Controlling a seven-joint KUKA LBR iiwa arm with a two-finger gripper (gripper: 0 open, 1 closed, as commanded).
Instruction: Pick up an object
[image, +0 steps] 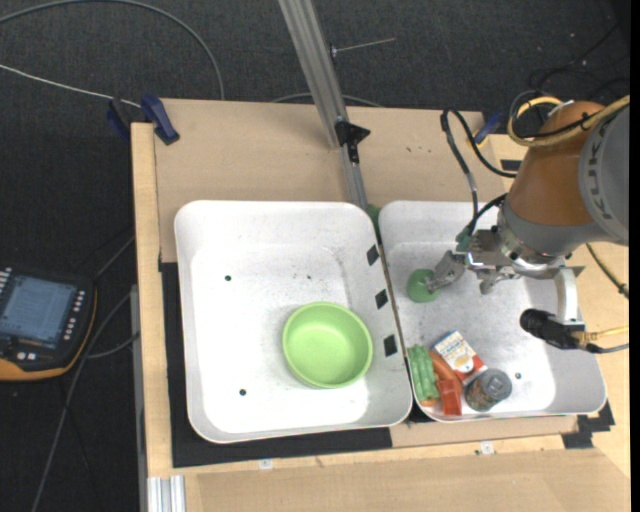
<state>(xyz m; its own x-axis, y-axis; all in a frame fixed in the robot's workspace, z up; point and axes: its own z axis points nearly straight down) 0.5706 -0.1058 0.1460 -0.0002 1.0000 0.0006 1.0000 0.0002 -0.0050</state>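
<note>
A grey arm (600, 170) with an orange band reaches in from the right, wrist bent down, its gripper (467, 274) with fingers spread apart.

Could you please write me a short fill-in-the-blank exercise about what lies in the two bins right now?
1. The green bowl sits in the ____ bin.
2. The small ball near the claw is coloured ____.
3. The orange carrot lies near the right bin's ____ edge.

Missing words: left; green; front
</note>
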